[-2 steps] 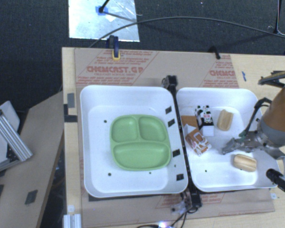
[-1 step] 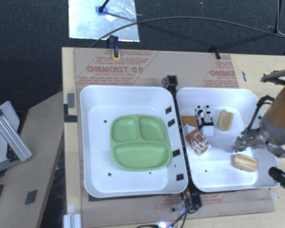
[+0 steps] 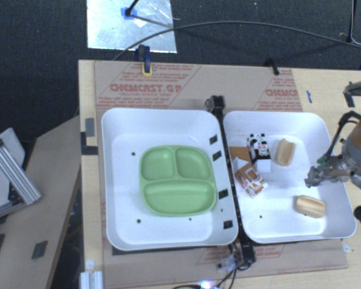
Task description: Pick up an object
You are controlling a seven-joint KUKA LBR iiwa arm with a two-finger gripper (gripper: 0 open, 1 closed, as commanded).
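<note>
Here, right-hand white bin (image 3: 325, 131) with four loose candidates for picking. Nearest the arm: tan bread-roll-shaped piece (image 3: 310, 206), lying flat on the bin floor toward the near right corner, apart from everything else. Farther back, second tan roll-like piece (image 3: 284, 152), set roughly upright along its length, just beside a small black-and-white cow figure (image 3: 259, 146). Cow figure standing over a pale white block (image 3: 263, 164), touching or nearly touching it; exact contact not resolvable. Near the bin's left wall, small brown-and-white patterned carton (image 3: 250, 179), tilted, just below an orange-brown flat scrap (image 3: 240, 153).

Gripper (image 3: 314, 177) at the right side of this bin, low over the bare floor, between the two tan pieces and well clear of both. Nothing visible between its fingers. Fingers dark and small against the wrist hardware; open or closed state cannot be told. Grey arm (image 3: 358, 161) entering from the right edge, with cabling looped above it.

Left-hand white bin (image 3: 117, 131) holding a green divided plate (image 3: 177, 179) with three compartments, resting flat near the centre. Black clips (image 3: 216, 155) along the seam joining the two bins. Both bins seated on a printed cardboard sheet (image 3: 144, 83) over the wooden bench (image 3: 87, 89). Beyond the bench, shiny metal sheet (image 3: 129, 14) on dark carpet.
</note>
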